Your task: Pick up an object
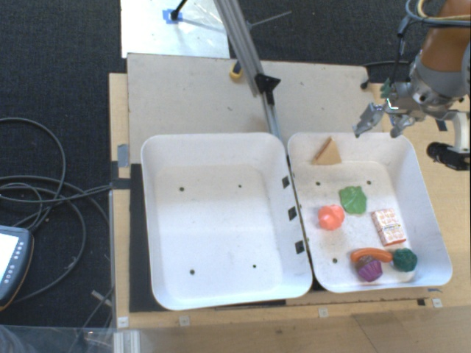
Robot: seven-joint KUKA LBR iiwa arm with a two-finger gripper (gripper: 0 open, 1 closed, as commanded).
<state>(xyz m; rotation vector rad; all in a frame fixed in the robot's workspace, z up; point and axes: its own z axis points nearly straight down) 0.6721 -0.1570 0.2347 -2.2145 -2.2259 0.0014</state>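
End effector position was at the 1 o'clock corner of the right bin, above the far rim. Two light-coloured fingers pointed downward with a visible gap between them, so the end effector stood open. Nothing sat between the fingers.

Candidate objects all lay inside the right bin:
- A tan wedge lay at 11 o'clock in the bin, near the far wall and nearest the end effector.
- A green piece lay near the bin centre, with an orange-red ball just beside it at 8 o'clock.
- A small carton lay at 4 o'clock from the centre.
- A purple piece, an orange sausage-shaped item and a dark green piece were clustered against the near wall at 5 o'clock. The sausage-shaped item appeared to touch the purple piece.

The left bin sat at 9 o'clock of the right bin, on the desk.

Judged failure risks from this state:
1. Descent at the present position would likely strike the bin rim or close on no object, since no object lay directly under the fingers.
2. A grasp on the wedge could slip, because sloped faces give poor contact and the adjacent wall limits finger clearance.
3. The ball could roll away if one finger touched it first.
4. A grasp in the near cluster could pinch two items or push them against the wall.
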